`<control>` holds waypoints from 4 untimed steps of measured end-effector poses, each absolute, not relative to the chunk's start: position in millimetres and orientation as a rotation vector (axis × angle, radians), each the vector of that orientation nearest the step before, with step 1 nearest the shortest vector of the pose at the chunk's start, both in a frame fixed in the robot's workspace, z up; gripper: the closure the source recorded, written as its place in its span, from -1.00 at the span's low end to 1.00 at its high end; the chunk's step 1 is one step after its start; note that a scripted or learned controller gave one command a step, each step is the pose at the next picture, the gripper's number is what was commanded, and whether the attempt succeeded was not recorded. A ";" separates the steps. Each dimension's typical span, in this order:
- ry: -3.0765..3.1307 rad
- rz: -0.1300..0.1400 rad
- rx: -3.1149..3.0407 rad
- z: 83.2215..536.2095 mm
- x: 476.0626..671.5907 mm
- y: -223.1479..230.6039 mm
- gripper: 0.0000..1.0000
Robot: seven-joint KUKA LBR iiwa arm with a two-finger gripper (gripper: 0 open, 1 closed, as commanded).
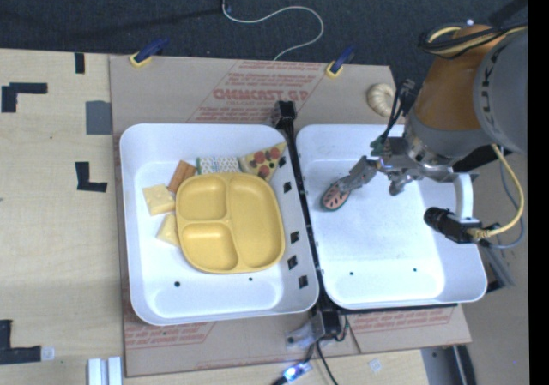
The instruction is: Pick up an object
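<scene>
Left bin [137, 203] — yellow tray [230, 222], scraps.

Small brown oval object [335, 196] (speckled) in the right bin's upper-left part.

Both white bins [141, 289] look like smooth, faintly glossy plastic. In the left bin, the yellow divided plate [230, 222] is smooth matt plastic. Under the bins, a brown cardboard sheet [249, 92] lies matt and printed; around it the bench [51, 229] shows pale wood.
</scene>
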State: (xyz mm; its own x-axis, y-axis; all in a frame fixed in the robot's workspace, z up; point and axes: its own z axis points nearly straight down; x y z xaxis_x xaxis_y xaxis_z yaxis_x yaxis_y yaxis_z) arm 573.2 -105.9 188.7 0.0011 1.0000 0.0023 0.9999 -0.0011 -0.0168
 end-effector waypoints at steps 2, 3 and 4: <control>-2.221 0.006 -2.217 152.3 572.6 -99.6 -1.00; -2.221 0.006 -2.217 109.1 570.3 -101.3 -1.00; -2.222 0.004 -2.218 83.4 569.9 -100.5 -1.00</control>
